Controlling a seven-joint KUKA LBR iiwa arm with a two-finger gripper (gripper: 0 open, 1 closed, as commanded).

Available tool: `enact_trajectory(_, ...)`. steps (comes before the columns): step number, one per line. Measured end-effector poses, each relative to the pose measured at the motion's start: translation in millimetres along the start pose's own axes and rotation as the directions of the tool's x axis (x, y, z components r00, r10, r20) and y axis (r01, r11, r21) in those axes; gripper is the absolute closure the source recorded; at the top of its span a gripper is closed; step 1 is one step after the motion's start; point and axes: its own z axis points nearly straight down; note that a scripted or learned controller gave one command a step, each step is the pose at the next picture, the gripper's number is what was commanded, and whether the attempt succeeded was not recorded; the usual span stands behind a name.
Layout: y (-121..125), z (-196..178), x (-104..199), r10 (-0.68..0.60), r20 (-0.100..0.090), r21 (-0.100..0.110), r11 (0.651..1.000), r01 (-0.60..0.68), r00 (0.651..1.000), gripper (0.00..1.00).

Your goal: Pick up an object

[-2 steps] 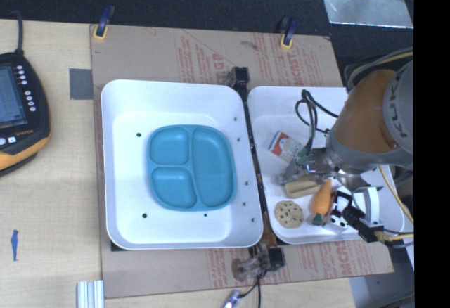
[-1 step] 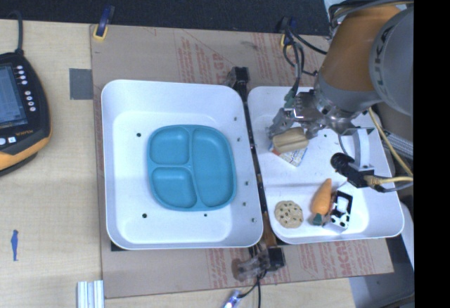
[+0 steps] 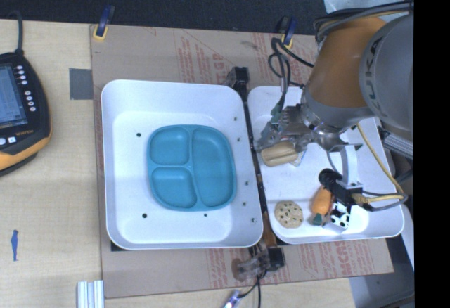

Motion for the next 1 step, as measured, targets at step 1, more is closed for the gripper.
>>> enact_trajectory(1, 22.0, -4.2, 30.6, 0.002, 0.000, -0.001, 1.000, -0.002, 1.000, 1.00)
